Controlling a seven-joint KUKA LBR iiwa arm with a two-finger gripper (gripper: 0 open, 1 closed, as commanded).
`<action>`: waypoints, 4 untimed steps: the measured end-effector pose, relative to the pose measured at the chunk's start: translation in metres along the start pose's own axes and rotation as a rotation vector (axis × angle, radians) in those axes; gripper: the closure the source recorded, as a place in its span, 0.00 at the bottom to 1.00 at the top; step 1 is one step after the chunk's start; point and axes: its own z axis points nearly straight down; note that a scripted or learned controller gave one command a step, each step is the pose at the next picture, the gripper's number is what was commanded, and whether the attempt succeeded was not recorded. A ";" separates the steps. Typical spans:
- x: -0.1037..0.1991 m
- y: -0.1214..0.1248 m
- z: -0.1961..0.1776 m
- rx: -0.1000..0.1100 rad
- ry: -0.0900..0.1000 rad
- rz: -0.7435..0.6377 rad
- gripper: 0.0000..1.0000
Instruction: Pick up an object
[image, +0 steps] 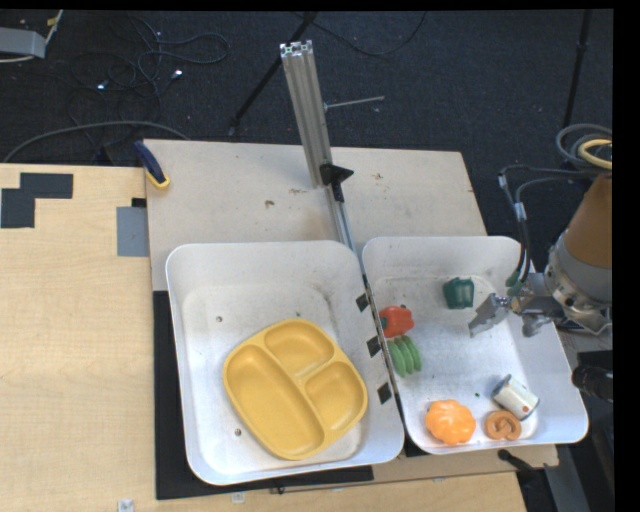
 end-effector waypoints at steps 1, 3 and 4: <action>-0.004 -0.002 0.044 0.005 0.001 0.001 0.00; 0.004 -0.004 0.132 -0.002 0.002 0.000 0.00; 0.004 -0.001 0.120 -0.010 0.002 0.003 1.00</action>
